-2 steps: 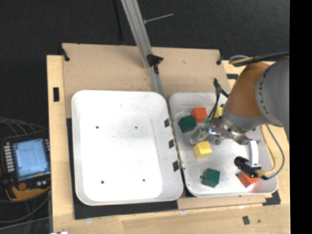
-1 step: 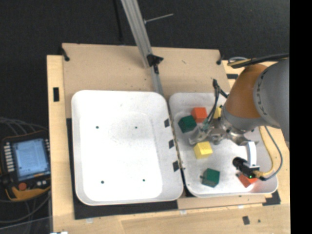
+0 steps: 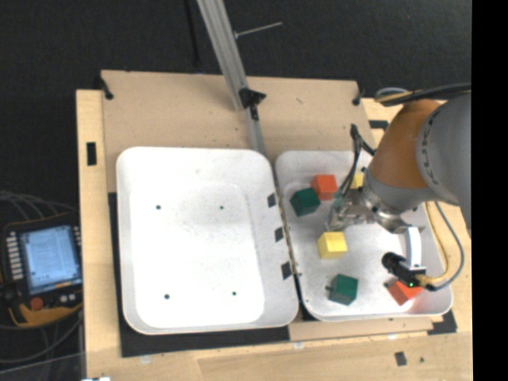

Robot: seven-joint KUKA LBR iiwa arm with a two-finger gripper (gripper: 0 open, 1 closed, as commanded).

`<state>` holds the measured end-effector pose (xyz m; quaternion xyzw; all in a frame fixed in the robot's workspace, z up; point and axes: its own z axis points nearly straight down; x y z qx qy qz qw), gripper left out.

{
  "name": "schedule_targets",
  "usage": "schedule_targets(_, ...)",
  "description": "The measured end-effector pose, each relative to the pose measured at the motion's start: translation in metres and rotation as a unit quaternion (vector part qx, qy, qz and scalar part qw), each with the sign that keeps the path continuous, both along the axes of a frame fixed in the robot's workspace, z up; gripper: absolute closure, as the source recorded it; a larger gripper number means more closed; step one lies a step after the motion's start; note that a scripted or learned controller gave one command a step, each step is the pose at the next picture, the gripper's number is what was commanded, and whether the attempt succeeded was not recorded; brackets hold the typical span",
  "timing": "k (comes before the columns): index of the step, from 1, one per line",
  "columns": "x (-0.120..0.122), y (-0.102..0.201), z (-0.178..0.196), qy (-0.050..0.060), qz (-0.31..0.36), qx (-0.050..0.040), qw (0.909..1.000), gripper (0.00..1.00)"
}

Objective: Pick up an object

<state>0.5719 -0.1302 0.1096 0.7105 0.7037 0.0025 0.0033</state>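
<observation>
The arm comes in over the right bin point(image 3: 313, 308), and its gripper point(image 3: 344, 213) hangs low in the middle of that bin, just above the yellow block point(image 3: 332, 245) and a little toward the bin's far edge from it. The wrist hides too much of the tool, so I cannot tell how it is set, and nothing visible sits in it. The yellow block looks like the likeliest target: it lies near the bin's centre, apart from its neighbours. Around it are a green block point(image 3: 305, 202) and an orange block point(image 3: 325, 185) toward the far edge, another green block point(image 3: 343, 289) near the front edge, and an orange-red piece point(image 3: 403, 292) in the front right corner, partly behind a black fitting on the arm. All of them look like small, rigid, light cubes, probably foam or wood, unlikely to crush or slip much. I would take the yellow one across two opposite flat faces, coming straight down, since its turned angle could make a crooked grasp push it aside. The left bin point(image 3: 143, 213) sits alongside.
</observation>
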Motion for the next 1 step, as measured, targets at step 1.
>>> schedule_targets(1,0.0039,-0.0015,0.0437,0.001,0.005,-0.0002,1.0,1.0)
